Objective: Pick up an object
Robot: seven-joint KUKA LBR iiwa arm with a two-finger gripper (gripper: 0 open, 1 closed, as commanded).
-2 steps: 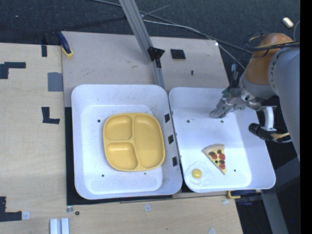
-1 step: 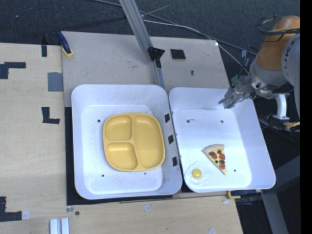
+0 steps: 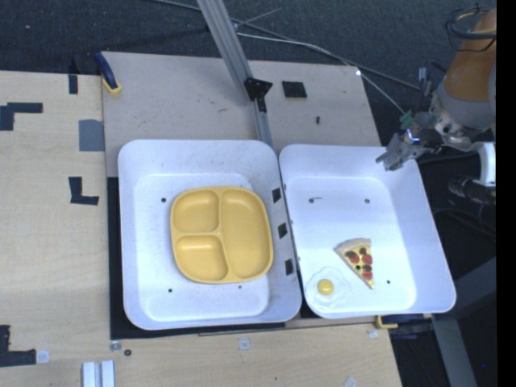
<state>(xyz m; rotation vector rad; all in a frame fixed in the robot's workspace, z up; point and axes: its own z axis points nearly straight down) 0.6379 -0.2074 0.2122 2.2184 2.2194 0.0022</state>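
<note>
1. Two shallow white plastic bins sit side by side on the pale wooden bench (image 3: 48, 216): the left bin (image 3: 137, 216) and the right bin (image 3: 403, 208), their inner rims touching along the middle.
2. The left bin holds one thing: a yellow plastic plate with rounded corners and three compartments (image 3: 221, 234). It lies flat, roughly at the middle of that bin's floor, with two smaller compartments on its left and one longer one on its right.
3. The right bin holds two things, both in its near half. One is a toy pizza slice, a tan wedge with red and dark toppings (image 3: 359, 260), lying flat with its point toward the bin's near edge.
4. The other is a toy fried egg, a flat white piece with a round yellow yolk (image 3: 326, 288). It lies near the bin's near-left corner, just beside the pizza slice and to its left; whether the two touch cannot be told.
5. One arm, grey with an orange band (image 3: 472, 71), comes in from the right side of the view. Its small dark two-finger gripper (image 3: 393, 158) is at the far-right rim of the right bin, well apart from the pizza slice and the fried egg.
6. The gripper is too small and dark to tell how far it is spread; nothing can be seen in it.
7. One slanted grey metal bar (image 3: 226, 35) runs down from the top of the view to the junction of the two bins, and thin cables trail across the dark floor behind the bench.
</note>
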